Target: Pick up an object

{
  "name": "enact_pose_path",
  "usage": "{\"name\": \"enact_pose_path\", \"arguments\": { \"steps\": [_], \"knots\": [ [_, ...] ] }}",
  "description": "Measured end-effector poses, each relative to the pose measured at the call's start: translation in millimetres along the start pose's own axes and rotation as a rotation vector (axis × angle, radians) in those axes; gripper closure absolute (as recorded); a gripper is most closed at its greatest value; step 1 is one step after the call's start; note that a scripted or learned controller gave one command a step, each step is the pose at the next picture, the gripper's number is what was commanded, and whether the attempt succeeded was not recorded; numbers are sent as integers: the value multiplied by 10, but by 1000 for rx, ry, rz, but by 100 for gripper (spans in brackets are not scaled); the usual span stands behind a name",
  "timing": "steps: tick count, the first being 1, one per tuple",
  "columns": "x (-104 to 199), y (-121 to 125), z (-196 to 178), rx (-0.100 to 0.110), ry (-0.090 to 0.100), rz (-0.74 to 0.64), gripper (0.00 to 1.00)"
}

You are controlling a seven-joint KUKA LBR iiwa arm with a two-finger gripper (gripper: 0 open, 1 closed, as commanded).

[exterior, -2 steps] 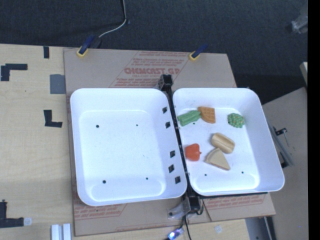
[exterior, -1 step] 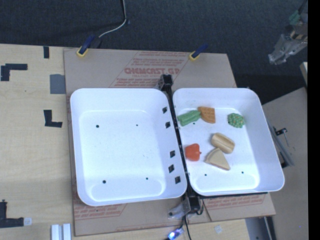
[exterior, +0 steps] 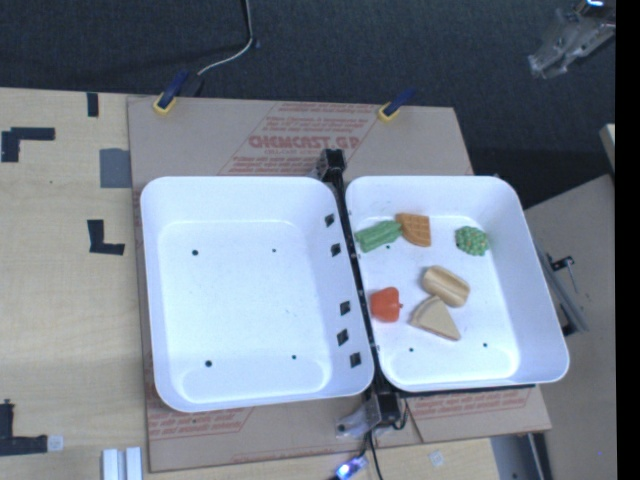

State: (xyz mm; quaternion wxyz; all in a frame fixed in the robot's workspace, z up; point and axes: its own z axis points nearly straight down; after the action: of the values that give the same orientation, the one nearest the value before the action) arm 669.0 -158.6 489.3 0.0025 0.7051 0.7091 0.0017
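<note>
On my left, the left bin (exterior: 240, 288) sits against its twin, the two white trays touching along a dark seam with small black clips. Both rest on a brown board (exterior: 300, 138) printed with red lettering, held at its far edge by two yellow-and-blue clamps (exterior: 170, 92). Beyond that I see a white cable (exterior: 240, 28) running across dark carpet.

Moving across, the right bin (exterior: 540, 298) holds everything I could pick. Nearest the seam lies a green pod-shaped piece (exterior: 379, 235), its end touching an orange-brown ridged piece (exterior: 414, 229). Below them, close to the seam, sits a red-orange pepper-like piece (exterior: 386, 304). Further right I make out a tan bread roll (exterior: 445, 284), and just under it, touching or very nearly so, a pale wedge (exterior: 436, 319). A bumpy green broccoli-like piece (exterior: 472, 240) lies apart from the rest, toward the bin's far right.

Up in the top right corner, well away from both bins, I can see the gripper (exterior: 570, 43) over the carpet, grey and blurred; I cannot tell how it is set, and I see nothing in it.
</note>
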Motion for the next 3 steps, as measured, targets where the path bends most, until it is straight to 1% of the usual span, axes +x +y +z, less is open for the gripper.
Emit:
{"name": "enact_pose_path", "arguments": {
  "steps": [1, 2, 3],
  "knots": [
    [941, 5, -491, 0, 2, -3, 100],
    [-17, -28, 921, 20, 0, 13, 100],
    [511, 3, 60, -2, 0, 0, 100]
  ]
}}
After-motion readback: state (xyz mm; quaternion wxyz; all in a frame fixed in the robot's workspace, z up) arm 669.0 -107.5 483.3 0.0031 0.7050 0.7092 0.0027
